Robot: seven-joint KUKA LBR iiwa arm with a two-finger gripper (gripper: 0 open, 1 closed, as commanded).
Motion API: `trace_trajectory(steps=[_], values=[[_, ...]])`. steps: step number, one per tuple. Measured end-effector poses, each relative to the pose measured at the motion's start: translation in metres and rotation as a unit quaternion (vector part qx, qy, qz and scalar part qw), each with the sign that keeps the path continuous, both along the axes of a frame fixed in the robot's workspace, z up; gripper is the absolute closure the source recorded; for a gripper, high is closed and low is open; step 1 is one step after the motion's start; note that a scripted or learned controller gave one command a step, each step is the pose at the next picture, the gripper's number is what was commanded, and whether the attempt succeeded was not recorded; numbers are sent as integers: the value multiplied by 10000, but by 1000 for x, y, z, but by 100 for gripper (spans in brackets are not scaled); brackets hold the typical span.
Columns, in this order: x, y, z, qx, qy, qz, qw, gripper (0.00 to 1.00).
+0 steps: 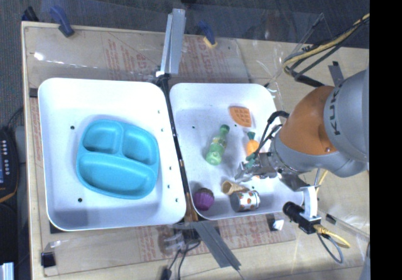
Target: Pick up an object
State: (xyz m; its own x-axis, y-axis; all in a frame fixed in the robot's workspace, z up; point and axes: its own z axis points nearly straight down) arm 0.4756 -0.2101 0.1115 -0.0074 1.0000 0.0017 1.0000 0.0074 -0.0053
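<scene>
Two shallow white bins are seen from above, set side by side on a desk (94, 53). The left bin (56, 103) holds a blue divided tray (118, 158), lying flat near its middle. The right bin (188, 103) holds the small things meant for picking: a green bottle (217, 145) lying on its side near the centre, an orange waffle-like piece (240, 115) toward the far side, a small orange item (251, 145) just left of the arm, a purple round object (203, 198) at the near left corner, and a tan-and-silver can-like object (244, 199) along the near wall.

The grey arm (339, 128) with its orange band is reached in from the right, bent low over the right bin, and the end effector (249, 171) is lowered between the small orange item and the can-like object, presumably so that one of them can be approached from above. Whether it is spread or closed cannot be told (it is small, dark and partly masked by the wrist), and nothing is clearly seen held in it.

Which object is being aimed at cannot be settled. A pale scrap (227, 186) just beside the can is too blurred to be named. The near-right part of the bin is covered by the arm.
</scene>
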Motion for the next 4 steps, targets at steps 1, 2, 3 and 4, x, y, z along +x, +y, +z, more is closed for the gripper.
trace_trajectory(steps=[1, 2, 3, 4], values=[[2, 1, -18, -2, -17, 13, 10000, 100], [2, 1, -18, -3, -17, 10, 10000, 0], [96, 13, -20, 0, -17, 11, 10000, 0], [1, 37, -20, 1, -9, 5, 10000, 0]])
